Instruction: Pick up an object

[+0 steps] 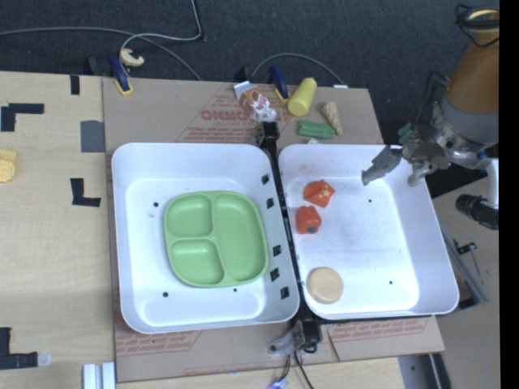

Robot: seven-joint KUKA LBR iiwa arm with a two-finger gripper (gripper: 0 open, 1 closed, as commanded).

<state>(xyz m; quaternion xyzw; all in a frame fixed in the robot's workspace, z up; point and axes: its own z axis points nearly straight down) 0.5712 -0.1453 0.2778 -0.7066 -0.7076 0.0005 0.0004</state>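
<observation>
Three small objects lie in the right bin (413,241): a red-orange piece (319,192) near its upper left, a second red piece (308,220) just below it, and a tan round disc (325,284) near the front left corner. My gripper (396,170) hangs over the bin's upper right corner, to the right of the red pieces and well apart from them. Its two fingers stand spread, with nothing between them.
The left bin (138,217) holds a green divided plate (216,238). Behind the bins on the cardboard lie a yellow bottle-like piece (302,96), a green item (315,129), a tan item (332,117) and a small packet (259,102). Cables run across the back.
</observation>
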